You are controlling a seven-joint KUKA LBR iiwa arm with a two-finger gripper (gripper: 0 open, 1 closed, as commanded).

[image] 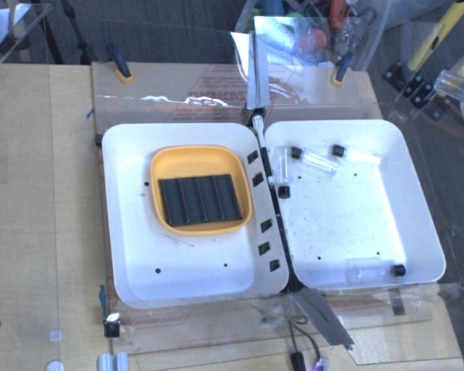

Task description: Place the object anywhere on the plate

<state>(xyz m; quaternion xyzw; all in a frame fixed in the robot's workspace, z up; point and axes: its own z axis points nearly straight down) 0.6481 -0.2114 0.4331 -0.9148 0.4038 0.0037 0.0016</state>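
- Dark ridged block (199, 199) lies flat on the yellow plate (164, 163), inside its rim.
- Plate sits in the left bin (131, 253).
- Four clear black-capped vials (315, 161) lie scattered in the right bin (406, 207).
- Gripper state: cannot tell.

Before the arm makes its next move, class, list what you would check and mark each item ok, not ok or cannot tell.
1. Yellow plate sits flat in the left bin: ok.
2. Dark ridged insert already lies on the plate, leaving little bare rim: not ok.
3. Clear black-capped tubes lie in the right bin, apart from the walls: ok.
4. Tube near the front corner lies close to the wall: not ok.
5. Which tube is the target: cannot tell.
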